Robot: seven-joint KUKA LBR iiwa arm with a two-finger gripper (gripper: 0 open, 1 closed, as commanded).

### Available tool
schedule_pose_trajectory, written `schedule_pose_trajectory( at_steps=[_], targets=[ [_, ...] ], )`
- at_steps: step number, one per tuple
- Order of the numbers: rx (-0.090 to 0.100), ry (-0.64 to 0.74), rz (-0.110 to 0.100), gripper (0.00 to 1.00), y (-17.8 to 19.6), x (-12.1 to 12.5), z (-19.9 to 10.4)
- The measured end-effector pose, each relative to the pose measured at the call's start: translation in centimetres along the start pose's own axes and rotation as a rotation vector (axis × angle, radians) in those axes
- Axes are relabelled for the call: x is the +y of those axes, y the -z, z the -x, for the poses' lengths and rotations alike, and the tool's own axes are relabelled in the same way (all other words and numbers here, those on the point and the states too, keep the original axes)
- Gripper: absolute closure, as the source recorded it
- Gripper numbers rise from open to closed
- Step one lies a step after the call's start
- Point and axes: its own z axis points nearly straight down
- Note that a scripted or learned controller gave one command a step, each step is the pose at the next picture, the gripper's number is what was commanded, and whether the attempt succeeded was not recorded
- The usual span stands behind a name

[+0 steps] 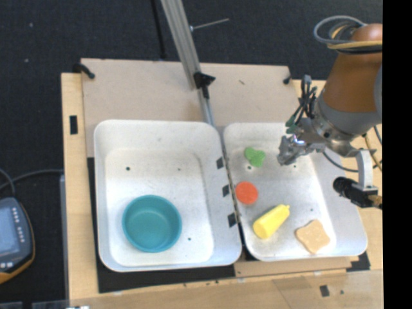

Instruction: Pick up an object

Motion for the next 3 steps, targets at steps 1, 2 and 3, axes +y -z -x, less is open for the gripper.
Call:
schedule_pose_trajectory(
  at_steps=[1,2,3],
  targets=[
    [-0.002,-0.006,-0.001,1.0,-0.7,-0.5,-3.9],
    [-0.002,-0.005,0.0,1.0,-0.7,0.0,-8.4],
    [0.0,0.0,-0.003,1.0,-1.3,-0.4,-14.6]
  ],
)
